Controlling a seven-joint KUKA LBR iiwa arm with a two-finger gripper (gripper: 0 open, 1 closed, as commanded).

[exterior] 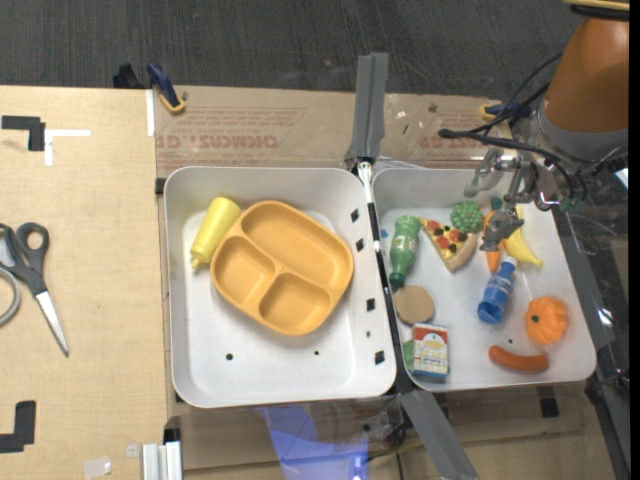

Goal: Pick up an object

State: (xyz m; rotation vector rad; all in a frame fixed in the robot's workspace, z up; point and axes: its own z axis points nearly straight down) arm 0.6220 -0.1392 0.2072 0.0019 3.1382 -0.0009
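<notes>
My gripper (503, 211) hangs over the back of the right bin (575, 268), just above a carrot (493, 240) and a banana (523, 249). A broccoli (465, 215) and a pizza slice (449, 244) lie just to its left. Further forward in that bin are a green bottle (403, 248), a brown cookie (413, 303), a small carton (430, 353), a blue bottle (495, 293), an orange pumpkin (546, 320) and a red sausage (518, 360). The arm's orange band (595, 63) rises at the upper right.
The left bin (200, 358) holds a yellow divided plate (283, 266) and a yellow bottle (213, 230). Scissors (32, 280) lie on the wooden bench at the left. A blue clamp (165, 86) sits behind the bins. Cables hang beside the wrist.
</notes>
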